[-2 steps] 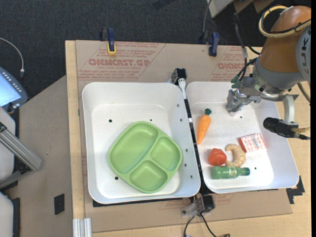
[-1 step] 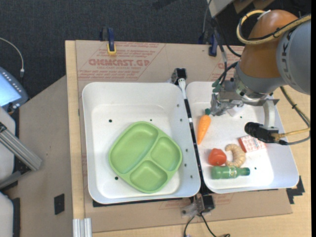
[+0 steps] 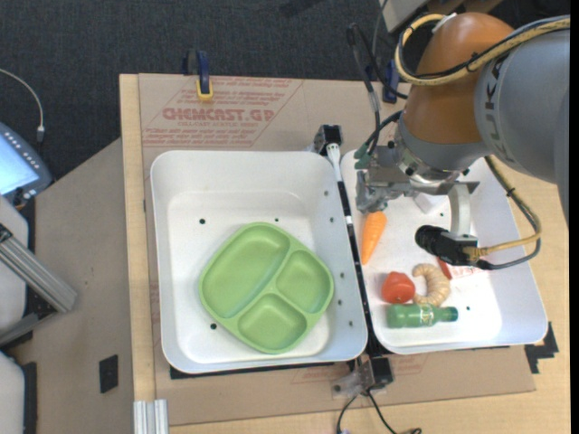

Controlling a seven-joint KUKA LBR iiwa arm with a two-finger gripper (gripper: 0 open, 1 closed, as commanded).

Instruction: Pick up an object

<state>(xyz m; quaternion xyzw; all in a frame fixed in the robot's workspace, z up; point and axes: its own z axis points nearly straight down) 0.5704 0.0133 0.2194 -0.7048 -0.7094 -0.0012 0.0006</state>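
My gripper (image 3: 373, 202) hangs over the left side of the right bin (image 3: 511, 307), close to the wall between the two bins. Directly under it is an orange carrot (image 3: 371, 236), its wide end touching or just below the gripper and its tip pointing toward the front. From this view I cannot tell whether the carrot is held. A red tomato-like piece (image 3: 397, 287), a beige curved piece (image 3: 436, 281) and a small green bottle (image 3: 419, 316) lie together near the bin's front.
The left bin (image 3: 181, 183) holds a green divided plate (image 3: 266, 286), lying flat toward its front right. The grey and orange arm covers the back of the right bin. Brown cardboard lies under both bins.
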